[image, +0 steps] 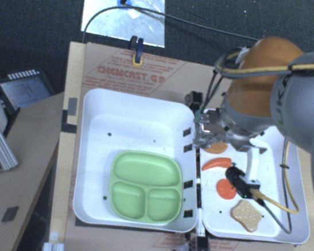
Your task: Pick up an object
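Two shallow white bins side by side on the tabletop (59, 195): left bin (98, 108) holding a pale green three-compartment plastic plate (146, 185), right bin (296, 228) holding a curved red-orange pepper-shaped piece (216, 163), a flat round red disc (226, 189), a tan toast-shaped slice (246, 215) and a flat orange piece (219, 147). End effector (207, 132) of the grey arm (311, 97) low over the right bin's far left corner, just beside the divide between the two bins and close above the flat orange piece. Impossible to tell whether open, closed or gripping anything.
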Controlling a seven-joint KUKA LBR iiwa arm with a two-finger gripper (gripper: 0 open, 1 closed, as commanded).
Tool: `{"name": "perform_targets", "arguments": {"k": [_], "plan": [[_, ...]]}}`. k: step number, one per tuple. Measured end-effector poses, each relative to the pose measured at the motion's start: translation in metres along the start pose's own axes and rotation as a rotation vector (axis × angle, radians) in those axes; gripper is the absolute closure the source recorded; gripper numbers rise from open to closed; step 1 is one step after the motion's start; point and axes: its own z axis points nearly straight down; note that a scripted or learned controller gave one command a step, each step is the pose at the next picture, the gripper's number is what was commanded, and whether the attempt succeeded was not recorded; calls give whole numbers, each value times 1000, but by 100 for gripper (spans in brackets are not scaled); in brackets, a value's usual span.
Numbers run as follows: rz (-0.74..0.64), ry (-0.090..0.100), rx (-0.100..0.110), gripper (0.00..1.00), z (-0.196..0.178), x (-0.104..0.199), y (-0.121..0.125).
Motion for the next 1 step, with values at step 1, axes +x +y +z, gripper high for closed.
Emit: {"name": "perform_targets", "arguments": {"k": [1], "plan": [[-1,1,-1,100,-3,57,17]]}}
